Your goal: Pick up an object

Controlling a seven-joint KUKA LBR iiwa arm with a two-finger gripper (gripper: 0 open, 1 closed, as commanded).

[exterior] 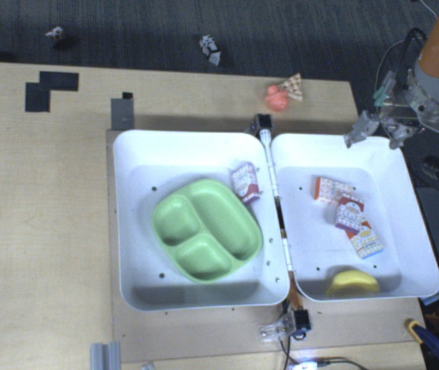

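The left bin (126, 206) holds a green divided plate (206, 228), lying flat across most of its floor, with a small red-and-white packet (245, 182) tilted against the plate's upper right rim, close to the wall shared with the other bin. The plate looks like rigid, smooth plastic, broad and shallow, so its rim is the only likely place for a pinch; the packet seems light and crinkly, easy to nudge and best taken across its narrow width. In the right bin (404, 168) three more small packets cluster near the middle: an orange-and-white one (332, 189) uppermost, a red one (349, 214) just below and touching it, and a yellow-and-white one (366, 243) below that, overlapping the red one's lower edge. These would probably shift together if one is pushed. A yellow banana-like toy (352, 282) lies alone near the front wall; it looks firm and rounded, possibly slippery, and gripping across its middle seems soundest. The gripper (381, 129) hangs at the right bin's far right corner, above the rim, its two fingers spread apart with nothing between them. Every object lies forward and to the left of it; the orange packet is nearest, the banana and the plate farther off.
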